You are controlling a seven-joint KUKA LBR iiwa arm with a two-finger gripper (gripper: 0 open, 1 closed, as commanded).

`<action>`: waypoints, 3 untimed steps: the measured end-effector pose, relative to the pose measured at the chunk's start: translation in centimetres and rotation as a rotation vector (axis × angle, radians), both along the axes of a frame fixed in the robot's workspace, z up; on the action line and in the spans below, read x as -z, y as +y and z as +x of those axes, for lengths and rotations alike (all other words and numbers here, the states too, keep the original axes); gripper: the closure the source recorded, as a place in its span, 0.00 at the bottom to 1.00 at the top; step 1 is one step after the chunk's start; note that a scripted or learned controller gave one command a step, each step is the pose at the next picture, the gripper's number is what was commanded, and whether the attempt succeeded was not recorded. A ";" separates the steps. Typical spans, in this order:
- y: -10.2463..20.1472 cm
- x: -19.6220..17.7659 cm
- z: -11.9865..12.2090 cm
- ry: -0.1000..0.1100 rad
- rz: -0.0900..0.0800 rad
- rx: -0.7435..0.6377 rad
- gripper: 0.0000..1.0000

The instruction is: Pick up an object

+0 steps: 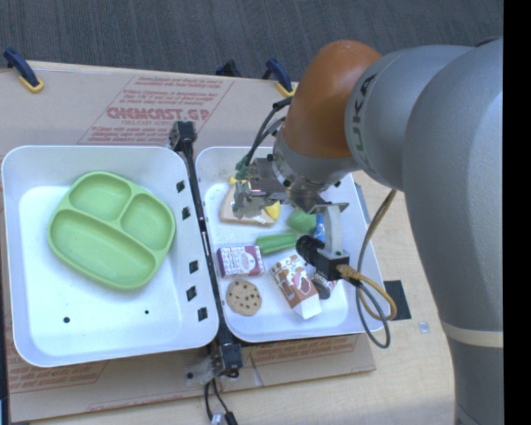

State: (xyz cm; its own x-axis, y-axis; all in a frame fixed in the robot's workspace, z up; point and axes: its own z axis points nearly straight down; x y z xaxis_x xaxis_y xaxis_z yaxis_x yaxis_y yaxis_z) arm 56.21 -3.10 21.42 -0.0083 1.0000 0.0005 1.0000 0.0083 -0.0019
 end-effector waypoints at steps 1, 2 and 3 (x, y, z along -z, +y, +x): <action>-0.1 0.0 0.0 0.000 -0.001 0.002 0.00; -5.8 2.3 4.2 0.000 -0.001 0.005 0.00; -9.7 11.9 6.3 -0.006 -0.001 0.004 0.00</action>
